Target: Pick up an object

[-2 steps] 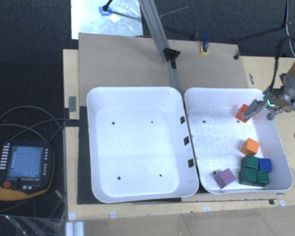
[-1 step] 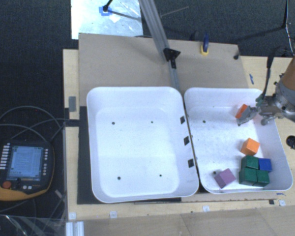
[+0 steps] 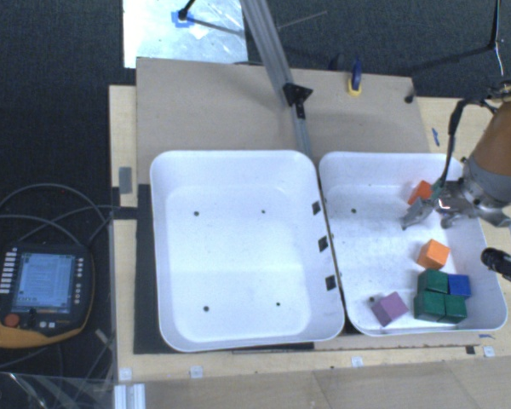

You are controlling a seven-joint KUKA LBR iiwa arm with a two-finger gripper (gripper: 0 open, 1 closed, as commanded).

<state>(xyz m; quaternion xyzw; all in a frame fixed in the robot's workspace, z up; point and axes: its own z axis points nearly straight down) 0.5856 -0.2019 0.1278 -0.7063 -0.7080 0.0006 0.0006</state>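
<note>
Nearest the front edge of the counter (image 3: 238, 373), at the left, a handheld control pendant (image 3: 38, 295) with a lit screen lies among looped black cables. Just beyond the front edge sit the two white bins side by side. In the right bin (image 3: 366, 228), along its near wall, a purple block (image 3: 390, 308) lies tilted, and just to its right a cluster of green blocks (image 3: 437, 296) sits in the near right corner with a blue block (image 3: 459, 285) touching them on the far right side. A little farther back, an orange block (image 3: 433, 253) rests just beyond the green ones, apart from the purple one.

Farther in, the gripper (image 3: 432, 214) hangs over the right bin's far right part, reaching in from the right under the arm's orange band (image 3: 504, 147). Its fingers (image 3: 413, 215) are spread apart, one pointing left and the other pointing toward the near right, with nothing between them. A second orange block (image 3: 420, 192) sits just beyond the left finger, close to it; I cannot tell whether they touch.

The left bin (image 3: 238, 245) shows its white floor with a few small dark dots. Beyond both bins lies a brown board (image 3: 238, 100), crossed by a slanted grey pole (image 3: 268, 32), with a small yellow clamp (image 3: 355, 81) at its far edge.
</note>
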